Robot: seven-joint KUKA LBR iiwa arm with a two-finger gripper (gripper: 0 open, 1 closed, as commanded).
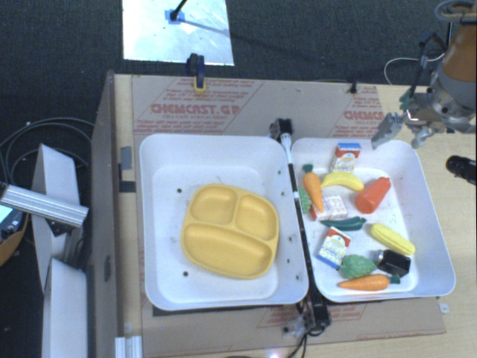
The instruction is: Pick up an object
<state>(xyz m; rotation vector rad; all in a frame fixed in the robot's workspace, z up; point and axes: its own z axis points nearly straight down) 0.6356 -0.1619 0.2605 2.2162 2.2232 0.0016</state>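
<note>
The gripper [399, 127] hangs open and empty above the right bin's [436, 233] far rim. The toy food [350, 215] lies crowded there, so a descent could clip neighbours or pinch nothing.

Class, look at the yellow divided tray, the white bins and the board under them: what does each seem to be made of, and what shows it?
Yellow divided tray: likely moulded plastic, smooth with soft sheen and rounded compartments. White bins: probably thin formed plastic, glossy with curved rims. Board beneath: seemingly cardboard, matt tan with red printed lettering.
</note>
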